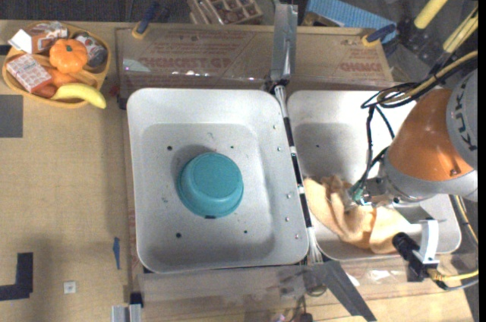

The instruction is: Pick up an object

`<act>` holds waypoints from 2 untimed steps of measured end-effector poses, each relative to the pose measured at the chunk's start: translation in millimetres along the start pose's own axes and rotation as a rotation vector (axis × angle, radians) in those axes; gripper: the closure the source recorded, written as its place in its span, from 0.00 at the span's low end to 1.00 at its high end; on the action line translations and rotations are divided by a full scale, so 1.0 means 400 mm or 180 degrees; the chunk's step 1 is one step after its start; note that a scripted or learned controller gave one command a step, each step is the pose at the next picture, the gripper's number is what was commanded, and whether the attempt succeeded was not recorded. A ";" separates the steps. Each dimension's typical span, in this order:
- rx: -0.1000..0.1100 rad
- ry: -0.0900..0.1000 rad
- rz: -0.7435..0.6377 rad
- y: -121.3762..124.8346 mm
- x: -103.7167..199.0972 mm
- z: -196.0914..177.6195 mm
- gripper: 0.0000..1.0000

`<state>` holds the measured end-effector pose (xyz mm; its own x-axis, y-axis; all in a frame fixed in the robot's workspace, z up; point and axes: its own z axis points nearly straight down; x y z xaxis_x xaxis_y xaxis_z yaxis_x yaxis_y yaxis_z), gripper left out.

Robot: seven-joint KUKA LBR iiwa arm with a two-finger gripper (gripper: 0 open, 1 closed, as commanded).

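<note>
A teal bowl (211,184) lies upside down in the middle of the left bin (148,123). A crumpled tan and yellow cloth (328,210) lies in the front left corner of the right bin (326,119). My gripper (356,198) reaches in from the right and is down on top of the cloth, near its middle. The grey wrist and orange band (433,138) rise behind it and hide the bin's right side. Part of the cloth is hidden under the gripper.
A metal divider (292,161) separates the two bins. Cardboard walls (205,55) stand behind them. A yellow dish of toy fruit (57,70) sits on the bench at far left. Black cables (380,115) hang over the right bin.
</note>
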<state>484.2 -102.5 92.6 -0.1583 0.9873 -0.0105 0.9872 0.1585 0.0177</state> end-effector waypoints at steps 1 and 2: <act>0.0043 0.0034 -0.0839 0.011 0.088 -0.231 1.00; 0.0051 0.0032 -0.0455 0.144 0.058 -0.495 1.00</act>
<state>533.5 -68.9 291.3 -0.2974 0.9547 -0.0016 0.9547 0.2974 0.0009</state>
